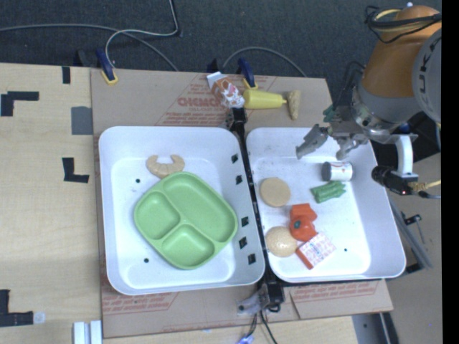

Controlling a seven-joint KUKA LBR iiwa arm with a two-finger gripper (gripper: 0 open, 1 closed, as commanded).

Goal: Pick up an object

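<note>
Camera view: gripper (328, 146) over back part of right bin (373, 264), fingers (310, 142) spread apart, nothing between them. Hovering just beside small white cylinder (337, 170), with green packet (328, 191) just in front of that. Further forward in same bin: tan round disc (275, 191), red pepper-like piece (303, 222), second tan round piece (281, 241), red-and-white sachet (315, 250). Left bin (115, 149) carrying green divided plate (186, 220) plus a tan curved piece (166, 165) behind it. Yellow item (263, 99) lying outside bins on cardboard. Nothing picked yet, looks like pre-descent stage.

Risks, judged: white cylinder likely to roll off when touched, so one fingertip landing first could knock it toward green packet. Cylinder and packet close together, so possible double contact or a squeeze on neither. Slanted fingers may come down off-centre and close on air. Flat discs and sachet hard to get fingers under
</note>
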